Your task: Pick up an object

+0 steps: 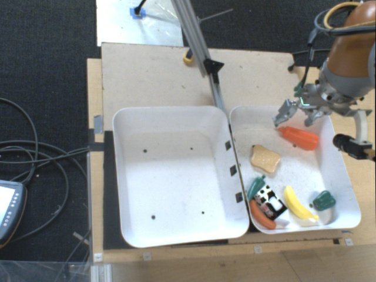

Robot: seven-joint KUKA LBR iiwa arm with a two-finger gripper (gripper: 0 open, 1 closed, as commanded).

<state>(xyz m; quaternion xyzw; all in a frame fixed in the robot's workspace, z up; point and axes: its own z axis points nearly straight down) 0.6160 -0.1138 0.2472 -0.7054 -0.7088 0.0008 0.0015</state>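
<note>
Near edge: one wooden bench [153, 75] is seen under two white bins set side by side, their inner walls touching.
Left bin [126, 157]: one shallow white tray, at the left of the bench; a few dark specks are seen on its floor.
Right bin [343, 187]: one shallow white tray at the right, in which six objects are counted.
Red sausage-like piece [262, 215]: one, at the near-left corner of the right bin, lying partly under the black-and-white object.
Green piece [255, 187]: one small dark green item, just far of the black-and-white object and touching it.
Black-and-white object [271, 202]: one, patterned, near the near wall, between the red piece and the banana.
Tan piece [265, 158]: one, bread-like, lying flat in the middle of the right bin, apart from the others.
Banana [299, 204]: one, yellow, lying at a slant near the near wall.
Carrot [298, 137]: one, orange, lying in the far part of the right bin, just below the fingers.
Green-and-white object [324, 203]: one, at the near-right corner.
Gripper [298, 115]: one, two fingers spread wide, nothing seen between them, hanging over the far part of the right bin above the carrot.
Arm [351, 51]: one, with an orange band, reaching in from the right.
</note>
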